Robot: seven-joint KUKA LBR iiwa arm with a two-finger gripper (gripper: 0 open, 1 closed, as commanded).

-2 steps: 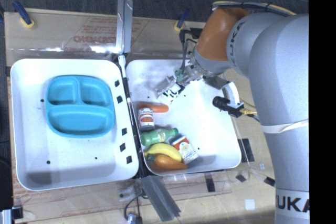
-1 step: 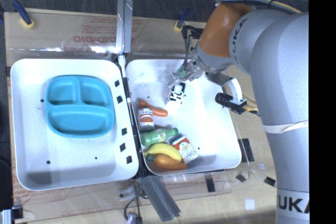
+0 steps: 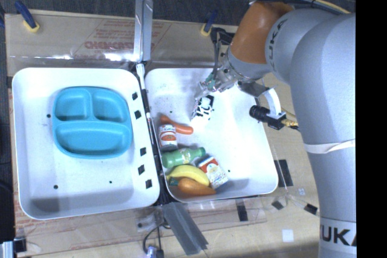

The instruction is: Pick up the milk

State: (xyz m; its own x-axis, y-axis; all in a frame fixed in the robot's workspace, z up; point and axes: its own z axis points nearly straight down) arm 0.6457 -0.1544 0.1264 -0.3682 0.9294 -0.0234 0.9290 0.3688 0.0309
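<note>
White with black patches, the milk [image 3: 204, 107] hangs tilted in the far part of the right bin [image 3: 254, 154], its top pinched between the closed fingers of the gripper [image 3: 210, 85]. A straight, slow lift should keep that thin grip from slipping.

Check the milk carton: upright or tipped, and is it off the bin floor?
Tilted. The milk carton leans top-right under the gripper, above the right bin. Whether it has left the bin floor: cannot tell from this view.

Smooth glossy white plastic bins [image 3: 242, 148] (blue tray [image 3: 91, 124] likewise plastic, more matt)
</note>
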